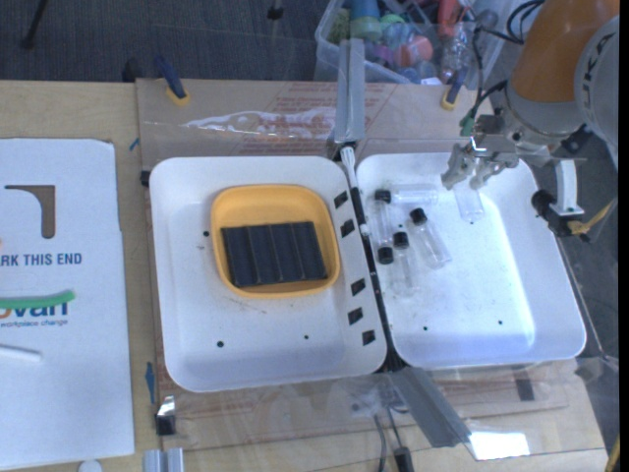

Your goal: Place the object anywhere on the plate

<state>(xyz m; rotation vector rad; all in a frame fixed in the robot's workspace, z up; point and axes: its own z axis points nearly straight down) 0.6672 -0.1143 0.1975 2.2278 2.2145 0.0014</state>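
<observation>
The arm (575,42) comes in from the right side, and its gripper (474,175) hangs over the far part of the right bin (511,313). The two metal fingers (458,172) point down and stand a little apart — spread, I would say, with nothing that I can see between them. Just under the gripper and a bit toward the near side, a clear vial (470,203) lies on the bin floor, very close to the fingertips; whether it touches them I cannot tell.

To the left of the gripper, in the same bin, there are more clear vials with black caps (401,236). They lie in a loose group near the wall between the two bins, some tilted, some almost flat. They are transparent and hard to count.

Further left from the gripper, past this wall, is the left bin (187,342). In it sits the plate (270,203) — yellow, with rounded corners. On the plate rests a dark ribbed block (273,254) that covers most of its middle. The plate is well apart from the gripper.

Behind the gripper, beyond the bench, stands a clear box (413,18) with colourful items. Far to the left of everything lies a white card (59,293) with printed letters.
</observation>
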